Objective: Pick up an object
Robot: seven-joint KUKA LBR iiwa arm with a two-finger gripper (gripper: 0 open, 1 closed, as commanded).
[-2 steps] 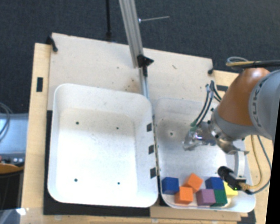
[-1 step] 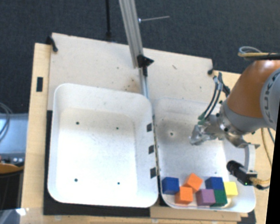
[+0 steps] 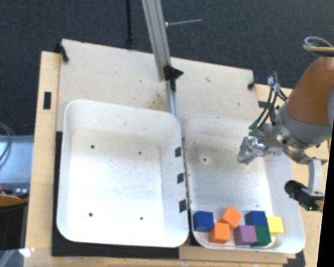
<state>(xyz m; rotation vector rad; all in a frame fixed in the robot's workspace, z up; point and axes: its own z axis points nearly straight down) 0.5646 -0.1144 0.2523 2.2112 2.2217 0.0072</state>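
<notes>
End effector (image 3: pixel 248 153) well above-apart from blocks (image 3: pixel 239 227).

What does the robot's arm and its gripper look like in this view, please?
The arm is grey with a broad, rounded orange band above the wrist. Thin cables run down beside the wrist. The gripper is small, metallic grey.

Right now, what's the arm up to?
The KUKA arm reaches in from the right, its pincer over the right bin, up-frame of the coloured blocks clustered at that bin's near edge. Nothing is visibly between its fingers. The left bin sits beside it.
</notes>
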